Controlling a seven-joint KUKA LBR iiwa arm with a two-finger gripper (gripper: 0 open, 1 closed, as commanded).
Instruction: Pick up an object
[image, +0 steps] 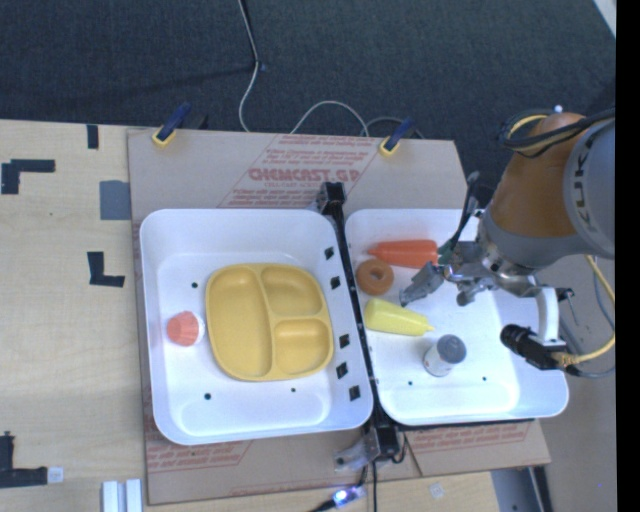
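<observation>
Since the task names no particular object, the first thing to settle is which one the pincer (428, 283) can reach most cleanly from where it hangs over the right bin (540, 395). Nearest the camera in that bin lies a small grey and white capped thing (443, 354), perhaps a little jar or cup, standing apart from the rest with bare bin floor around it; that clearance would make it a forgiving target. Just beyond it lies a yellow cone-shaped piece (397, 319), pointing roughly toward the arm, and it sits closest under the pincer tips. Its tapered body looks likely to squirt out of a squeeze, so I would close across the thicker end near the bin divider, not the narrow tip. Farther back are a brown ring like a doughnut (375, 276) and an orange carrot (404, 252) lying close together; going for either risks nudging the other, and the ring sits hard by the divider wall. The pincer appears parted, one finger reaching out toward the cone, with nothing between the fingers, and it seems to be above the objects, not among them, though height is hard to judge from this slant. In the left bin (160, 390) a yellow divided plate (268, 320) and a small orange-red piece (182, 328) lie well away from the arm and are poorer choices.
</observation>
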